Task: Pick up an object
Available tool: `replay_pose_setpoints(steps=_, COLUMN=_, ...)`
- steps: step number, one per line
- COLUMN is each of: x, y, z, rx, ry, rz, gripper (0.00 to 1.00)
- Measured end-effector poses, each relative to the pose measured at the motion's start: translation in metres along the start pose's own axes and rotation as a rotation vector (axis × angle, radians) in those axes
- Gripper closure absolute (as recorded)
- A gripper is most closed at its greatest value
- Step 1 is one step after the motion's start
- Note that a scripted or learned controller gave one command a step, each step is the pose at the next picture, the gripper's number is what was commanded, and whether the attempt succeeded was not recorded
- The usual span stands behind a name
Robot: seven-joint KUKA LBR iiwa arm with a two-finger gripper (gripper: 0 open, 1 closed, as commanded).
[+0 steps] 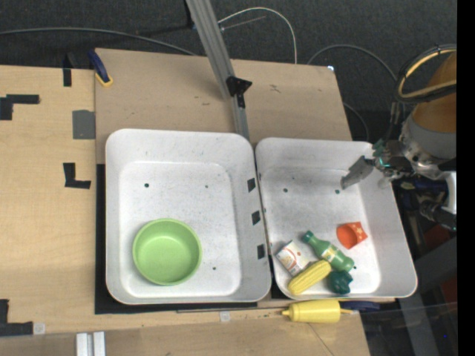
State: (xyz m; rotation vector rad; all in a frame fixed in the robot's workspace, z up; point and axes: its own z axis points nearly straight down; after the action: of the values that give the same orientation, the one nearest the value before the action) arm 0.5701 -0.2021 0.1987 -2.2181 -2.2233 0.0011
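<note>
Left bin (119,199): one green bowl (167,251) sits upright in its near left corner.

Right bin (386,221): objects cluster along the near side. From the left, a small white packet (291,258), then a yellow corn cob (309,277) lying aslant just beside it, a green bottle (328,250) on its side touching the cob's far end, a dark green item (340,283) just below the bottle, and an orange piece (352,234) a little apart towards the far right.

A yellow bottle (314,311) lies outside on the bench, against the right bin's near rim.

Gripper (358,173): over the right bin's far right part, well apart from the cluster, nothing between it and the objects. Whether it is open or closed cannot be told; it grips nothing visible.
</note>
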Motion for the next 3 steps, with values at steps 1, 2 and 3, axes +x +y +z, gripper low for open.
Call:
replay_pose_setpoints(steps=1, x=0.000, y=0.000, z=0.000, rx=0.000, ry=0.000, rz=0.000, gripper=0.00)
replay_pose_setpoints(steps=2, x=0.003, y=-0.009, z=0.062, rx=0.007, ry=0.001, rz=0.001, gripper=0.00)
replay_pose_setpoints(steps=3, x=0.003, y=-0.008, z=0.110, rx=-0.002, ry=-0.003, rz=0.000, gripper=0.00)
